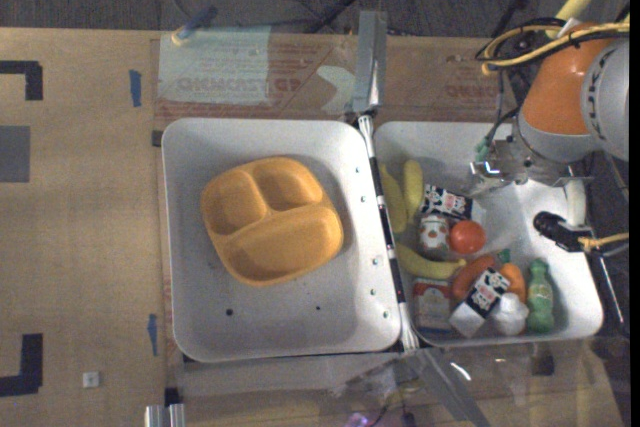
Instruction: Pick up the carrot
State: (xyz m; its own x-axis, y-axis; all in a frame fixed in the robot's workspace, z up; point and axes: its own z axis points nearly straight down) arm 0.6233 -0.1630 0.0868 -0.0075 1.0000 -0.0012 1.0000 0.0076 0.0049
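The carrot is an orange, elongated piece lying near the front of the right bin. A small milk carton partly covers it, and a second orange piece lies just to its right. The gripper hangs over the back of the right bin under the arm's orange band. It is well behind the carrot and apart from it, with nothing seen held in it.
Around the carrot the right bin holds a red tomato, bananas, another carton, a green bottle and a white lump. The left bin holds a yellow divided plate.
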